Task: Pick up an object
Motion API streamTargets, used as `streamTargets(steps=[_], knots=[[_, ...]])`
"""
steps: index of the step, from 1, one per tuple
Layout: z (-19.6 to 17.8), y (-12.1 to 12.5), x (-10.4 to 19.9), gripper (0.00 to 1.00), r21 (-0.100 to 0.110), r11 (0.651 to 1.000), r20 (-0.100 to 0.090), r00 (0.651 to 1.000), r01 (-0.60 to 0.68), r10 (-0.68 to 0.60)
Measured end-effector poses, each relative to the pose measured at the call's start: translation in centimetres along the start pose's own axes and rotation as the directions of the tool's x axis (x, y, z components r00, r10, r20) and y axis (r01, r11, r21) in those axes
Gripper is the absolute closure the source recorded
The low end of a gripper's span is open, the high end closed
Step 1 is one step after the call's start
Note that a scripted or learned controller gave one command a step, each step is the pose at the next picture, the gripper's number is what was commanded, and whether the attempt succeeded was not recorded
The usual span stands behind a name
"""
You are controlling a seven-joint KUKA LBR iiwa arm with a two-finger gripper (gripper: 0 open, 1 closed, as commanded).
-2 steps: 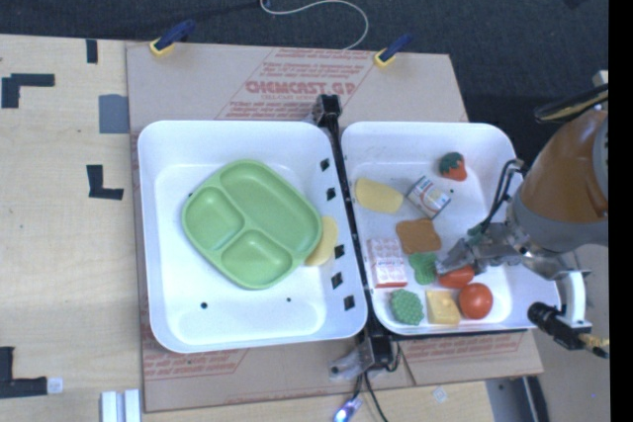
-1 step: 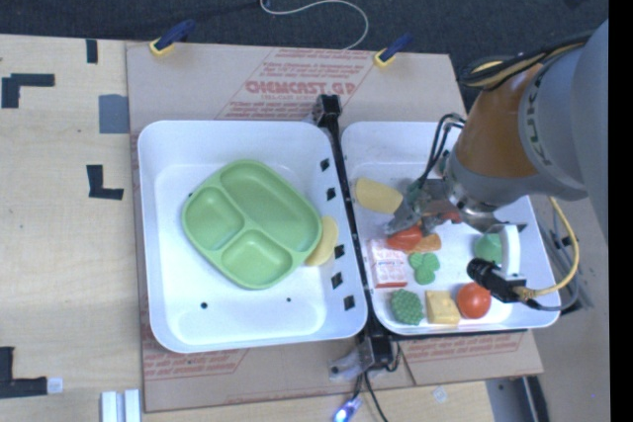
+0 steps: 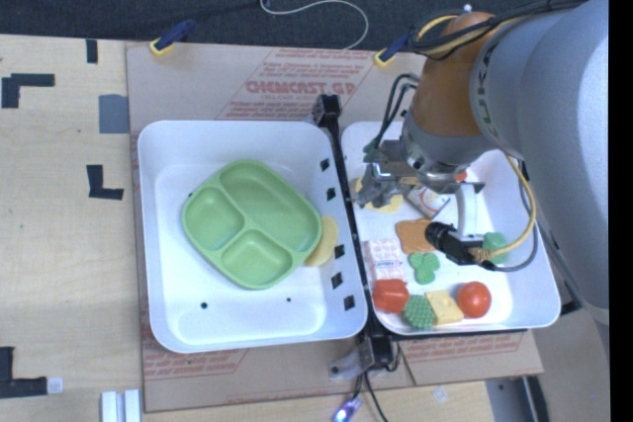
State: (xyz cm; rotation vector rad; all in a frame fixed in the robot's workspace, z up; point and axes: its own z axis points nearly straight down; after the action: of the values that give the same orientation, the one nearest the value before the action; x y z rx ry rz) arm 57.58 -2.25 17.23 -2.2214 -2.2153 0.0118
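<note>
The claw [image 3: 379, 188] hovers low over the right bin [image 3: 539, 296] (fingers unclear, I cannot tell), near small toy foods [image 3: 425, 287].

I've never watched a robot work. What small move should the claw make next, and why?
Probably lower straight down: the claw hangs over the pale yellow toy piece at the right white bin's left wall, and nothing shows between its fingers.

Green tray [image 3: 252, 222] — white bins [image 3: 158, 242], red tomato [image 3: 475, 297].
</note>
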Motion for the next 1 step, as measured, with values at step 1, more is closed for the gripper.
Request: streamTargets(steps=[1], knots=[[-11.93, -3.53, 10.80, 1.00, -0.013, 1.000, -0.007, 1.000, 0.017, -0.017]])
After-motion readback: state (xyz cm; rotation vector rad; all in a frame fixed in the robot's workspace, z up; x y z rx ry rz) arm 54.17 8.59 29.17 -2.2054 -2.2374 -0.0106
